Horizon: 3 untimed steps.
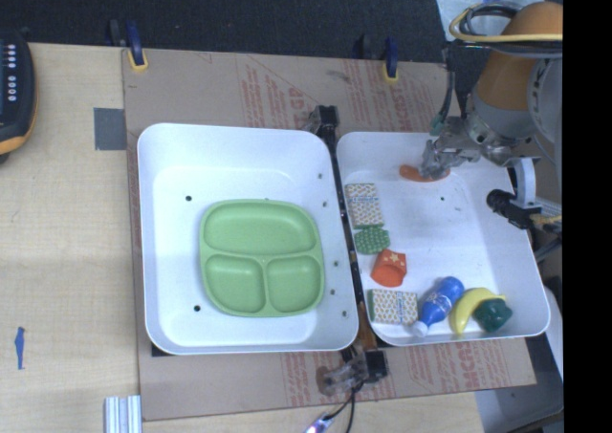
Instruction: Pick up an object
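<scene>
We see a small orange piece (pixel 414 173) lying flat on the floor of the right bin (pixel 497 230), toward its far edge. The gripper (pixel 439 165) is down right beside it, its tip touching or just overlapping the piece's right end — we cannot tell which, nor whether the piece sits between anything, since the metal parts of the tool blur together there.

Along the right bin's left wall lie a patterned packet (pixel 362 203), a green knobbly item (pixel 372 239) and an orange-red block (pixel 389 269), in a row running from far to near. At the near edge sit another patterned packet (pixel 394 307), a blue and white bottle (pixel 436 304), a yellow banana (pixel 469 308) and a dark green lump (pixel 493 314), the last three touching one another.

The left bin (pixel 172 230) holds a green divided plate (pixel 260 256) — three compartments, resting near the middle. The arm (pixel 516 58) enters from the right and is cut off by the frame.
</scene>
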Motion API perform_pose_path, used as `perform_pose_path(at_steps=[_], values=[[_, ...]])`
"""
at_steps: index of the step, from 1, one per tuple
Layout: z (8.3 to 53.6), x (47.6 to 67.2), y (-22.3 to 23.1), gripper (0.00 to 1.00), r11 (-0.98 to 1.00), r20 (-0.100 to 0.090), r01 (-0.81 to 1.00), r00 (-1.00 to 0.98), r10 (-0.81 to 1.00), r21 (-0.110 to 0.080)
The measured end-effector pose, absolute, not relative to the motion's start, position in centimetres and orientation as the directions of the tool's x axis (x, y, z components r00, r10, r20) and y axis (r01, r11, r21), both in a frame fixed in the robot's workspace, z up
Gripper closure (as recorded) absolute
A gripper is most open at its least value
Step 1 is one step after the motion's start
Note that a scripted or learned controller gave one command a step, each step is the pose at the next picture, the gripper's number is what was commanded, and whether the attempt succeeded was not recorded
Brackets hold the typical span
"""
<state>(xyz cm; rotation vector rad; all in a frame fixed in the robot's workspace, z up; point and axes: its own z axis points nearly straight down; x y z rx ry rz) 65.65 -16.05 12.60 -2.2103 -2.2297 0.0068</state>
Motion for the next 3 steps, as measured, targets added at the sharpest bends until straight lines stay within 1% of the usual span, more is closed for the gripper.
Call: perform_pose_path(at_steps=[1, 2, 3], values=[[13.3, 59.7, -17.4, 1.00, 0.004, -0.001, 1.000, -0.004, 1.000, -0.004], [13.3, 59.7, -17.4, 0.00, 0.004, -0.001, 1.000, -0.004, 1.000, -0.003], [11.5, 64.7, -14.7, 0.00, 0.005, -0.001, 1.000, -0.005, 1.000, -0.003]])
